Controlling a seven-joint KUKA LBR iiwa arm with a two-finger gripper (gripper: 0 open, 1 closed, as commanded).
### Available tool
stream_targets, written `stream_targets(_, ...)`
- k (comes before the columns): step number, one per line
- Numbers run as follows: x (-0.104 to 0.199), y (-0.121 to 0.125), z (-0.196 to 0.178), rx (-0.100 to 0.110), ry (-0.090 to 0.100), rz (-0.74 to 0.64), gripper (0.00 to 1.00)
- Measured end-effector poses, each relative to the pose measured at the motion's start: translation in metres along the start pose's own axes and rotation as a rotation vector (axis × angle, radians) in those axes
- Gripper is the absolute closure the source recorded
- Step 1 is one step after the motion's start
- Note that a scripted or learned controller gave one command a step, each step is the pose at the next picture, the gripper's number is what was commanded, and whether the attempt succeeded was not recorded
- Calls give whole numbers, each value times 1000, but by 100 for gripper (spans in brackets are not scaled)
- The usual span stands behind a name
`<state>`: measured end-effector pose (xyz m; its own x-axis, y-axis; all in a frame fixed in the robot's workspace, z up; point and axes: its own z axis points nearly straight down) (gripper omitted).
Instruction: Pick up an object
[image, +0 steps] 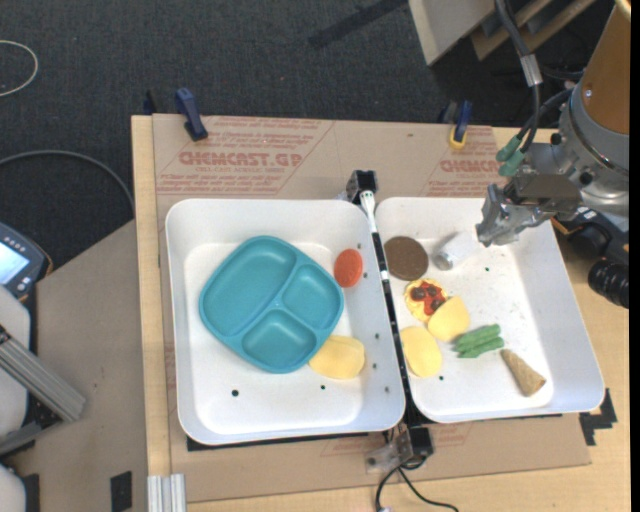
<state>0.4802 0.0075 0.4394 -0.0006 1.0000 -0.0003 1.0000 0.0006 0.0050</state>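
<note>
1. The gripper hangs over the upper part of the right bin, at the end of the grey arm that comes in from the right. Whether it is apart or together, I cannot tell, and nothing can be made out in its grasp.
2. Just to the left of the gripper and slightly below it lies a small grey piece on the bin floor; whether the two touch is unclear.
3. Further left of the gripper, next to that piece, sits a brown disc, close to the wall between the two bins.
4. Below and to the left of the gripper lies a yellow slice with red on it, with two yellow pieces beneath it.
5. Below the gripper, well apart from it, lie green beans and, lower still, a tan cone.
6. Far to the left of the gripper, in the left bin, a blue divided plate rests.
7. An orange ball sits just off the plate's upper right edge, and a yellow piece touches its lower right edge.
</note>
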Motion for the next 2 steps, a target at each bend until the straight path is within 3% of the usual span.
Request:
stream_targets(1,-43,-1,14,8,-1,6,100)
stream_targets(2,-95,19,36,8,-1,7,100)
